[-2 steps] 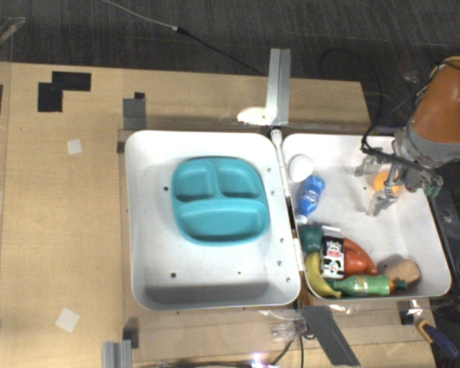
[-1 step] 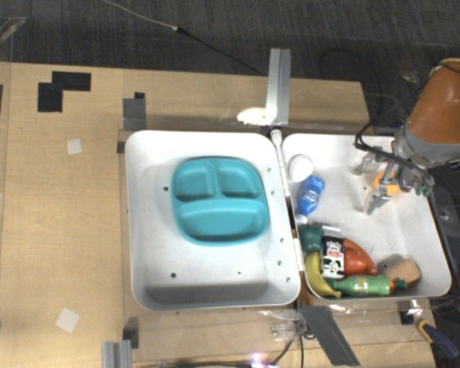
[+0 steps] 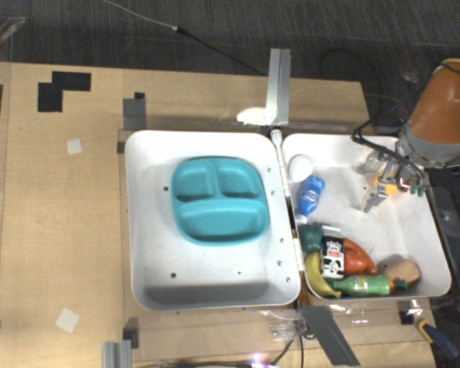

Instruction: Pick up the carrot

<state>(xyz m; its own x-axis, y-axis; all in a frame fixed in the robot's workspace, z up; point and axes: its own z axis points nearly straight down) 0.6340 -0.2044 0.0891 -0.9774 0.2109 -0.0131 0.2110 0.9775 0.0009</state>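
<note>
A pale wooden surface point(image 3: 54, 228) is seen carrying 2 white bins side by side. In the left bin point(image 3: 149, 228) a teal divided plate point(image 3: 218, 199) is laid flat. In the right bin point(image 3: 425, 236), a blue bottle point(image 3: 310, 194) is found near the dividing wall, and the carrot point(image 3: 358, 259) lies in the front clutter, between a banana point(image 3: 317, 277) and a green bottle point(image 3: 364, 285). The hand point(image 3: 377, 194) is held above the bin's bare rear floor, well apart from the carrot; its fingers seem parted and nothing is gripped.

a teal divided tray point(image 3: 217, 199) lies in the left bin point(image 3: 149, 274); a blue bottle point(image 3: 310, 194), banana point(image 3: 316, 277) in the right.
</note>
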